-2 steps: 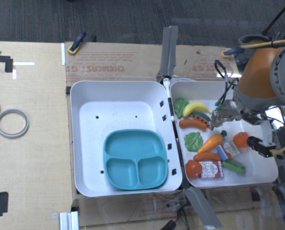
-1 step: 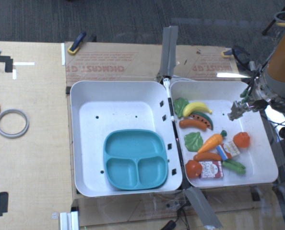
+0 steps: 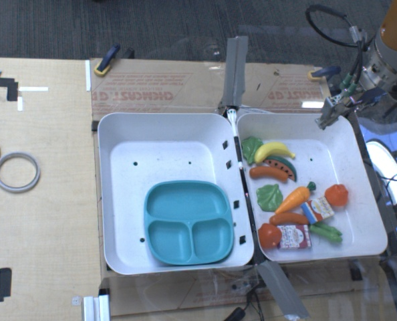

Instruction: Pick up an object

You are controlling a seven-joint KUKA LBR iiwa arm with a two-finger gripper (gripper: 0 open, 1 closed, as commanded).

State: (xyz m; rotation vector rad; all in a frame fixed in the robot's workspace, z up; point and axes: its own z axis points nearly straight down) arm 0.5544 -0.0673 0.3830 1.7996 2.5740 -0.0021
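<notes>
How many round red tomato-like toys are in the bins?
2, both in the right-hand white bin. One round red toy tomato lies near its front left corner, beside a small red-and-white packet; the other sits towards the right wall. Others could be hidden beneath the pile.

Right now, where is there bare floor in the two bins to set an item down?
In the left bin, the strip above the teal tray is bare. In the right bin, bare floor lies right of the banana, toward the upper right corner. Its lower half is crowded around the carrot.
</notes>
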